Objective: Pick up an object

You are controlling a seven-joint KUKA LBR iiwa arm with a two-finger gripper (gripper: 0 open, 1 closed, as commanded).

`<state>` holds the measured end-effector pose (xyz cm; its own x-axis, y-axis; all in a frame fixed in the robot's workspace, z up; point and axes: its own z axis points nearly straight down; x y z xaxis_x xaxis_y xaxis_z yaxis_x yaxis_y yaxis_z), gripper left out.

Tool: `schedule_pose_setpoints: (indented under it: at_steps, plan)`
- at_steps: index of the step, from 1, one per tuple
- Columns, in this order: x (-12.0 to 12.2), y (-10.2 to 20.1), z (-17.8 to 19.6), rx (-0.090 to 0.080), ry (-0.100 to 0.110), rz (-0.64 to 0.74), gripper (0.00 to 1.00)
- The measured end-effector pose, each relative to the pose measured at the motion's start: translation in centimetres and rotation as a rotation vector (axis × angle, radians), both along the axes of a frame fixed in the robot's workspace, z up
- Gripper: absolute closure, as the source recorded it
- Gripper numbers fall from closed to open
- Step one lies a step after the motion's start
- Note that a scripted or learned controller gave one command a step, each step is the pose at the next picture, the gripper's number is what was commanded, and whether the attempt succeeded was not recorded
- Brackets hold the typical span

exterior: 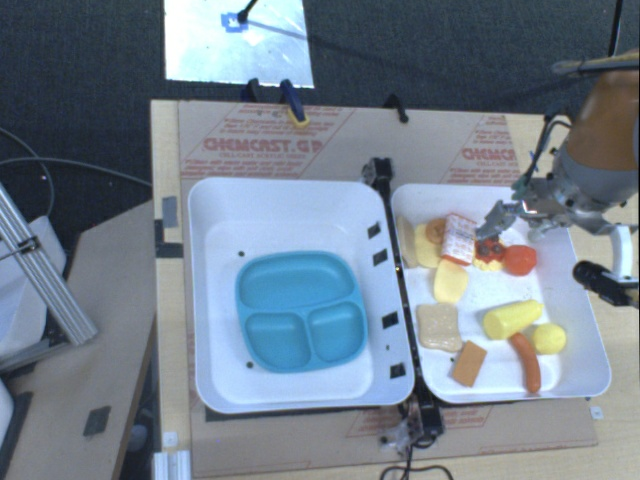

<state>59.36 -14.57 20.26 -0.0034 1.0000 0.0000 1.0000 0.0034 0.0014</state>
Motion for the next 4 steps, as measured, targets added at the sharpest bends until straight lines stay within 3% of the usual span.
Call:
schedule_pose_setpoints:
  at_steps: [1,2,3,4]
  plan:
    - [-1.7,-2.1,-10.4,0.001,0.008,-0.004,0.00]
    - [-7.7,0.4,-12.0,0.003,0.007,-0.003,0.00]
    - [-7.3,0.2,-10.7,-0.001,-0.004,-0.002,1.00]
    - [-6.7,8.0,-1.4,0.001,-0.005,0.006,1.00]
